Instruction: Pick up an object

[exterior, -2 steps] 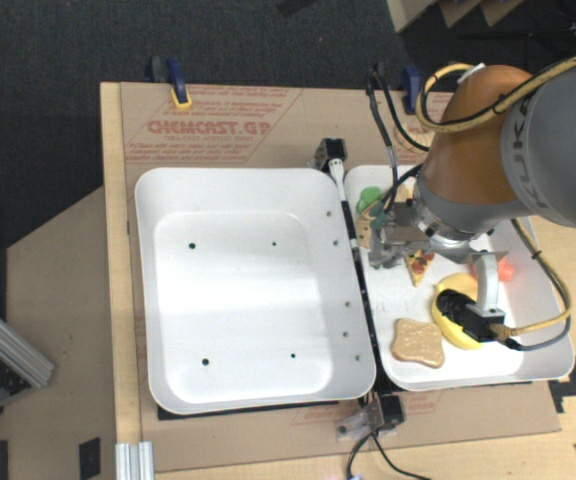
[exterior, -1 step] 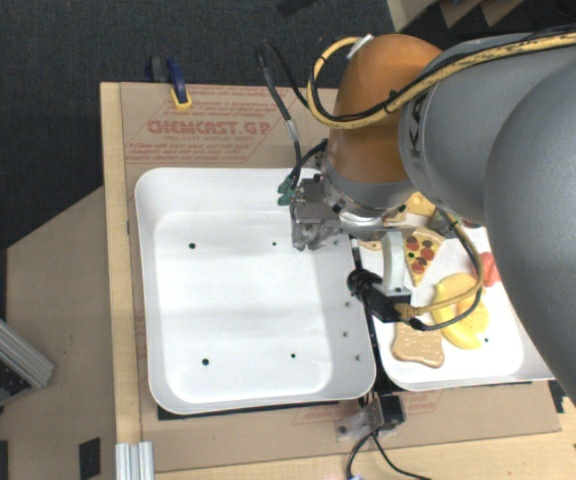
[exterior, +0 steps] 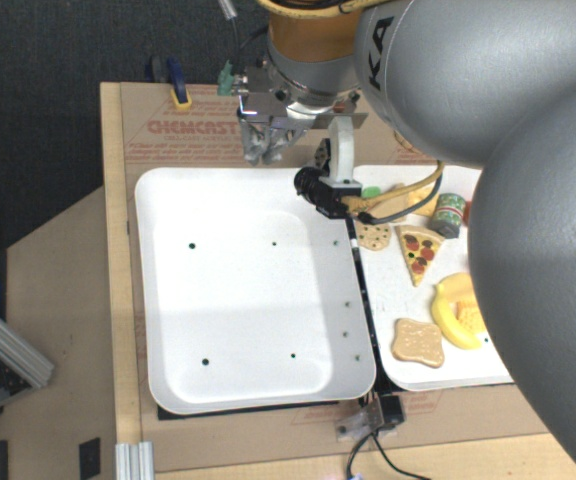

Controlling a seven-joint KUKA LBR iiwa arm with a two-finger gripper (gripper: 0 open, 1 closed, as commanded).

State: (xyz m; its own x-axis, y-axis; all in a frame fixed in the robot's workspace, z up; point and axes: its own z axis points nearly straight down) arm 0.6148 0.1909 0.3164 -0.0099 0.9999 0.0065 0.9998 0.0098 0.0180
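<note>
Starting at the gripper point(exterior: 261, 148): hangs at the back of the scene, above the brown board point(exterior: 118, 298), just behind the far rim of the left bin point(exterior: 238, 288). Apart or together? Cannot tell from this angle, too small and cluttered up there. Sits beneath the orange band point(exterior: 313, 8) and the big grey arm point(exterior: 508, 118), reaching in from the right and covering much of the right bin point(exterior: 398, 298).

Moving outward to the things up for grabs, all over in the right bin, well apart from the gripper. Nearest the wall shared by the two bins: a round cookie point(exterior: 373, 235) with dark chips. Just beside it, a pizza slice point(exterior: 420, 253), tip pointing toward the front. Behind that, a small can point(exterior: 450, 214) with a green and red label, upright or tilted, hard to say which. Further forward, a yellow fruit point(exterior: 456, 313), partly cut off by the arm's outline. Next to it, toward the front rim, a slice of toast point(exterior: 417, 342), lying flat.

Out at the edges now: a blue and yellow clamp point(exterior: 178, 83) on the board's back edge, and red lettering printed across the board just behind the left bin.
</note>
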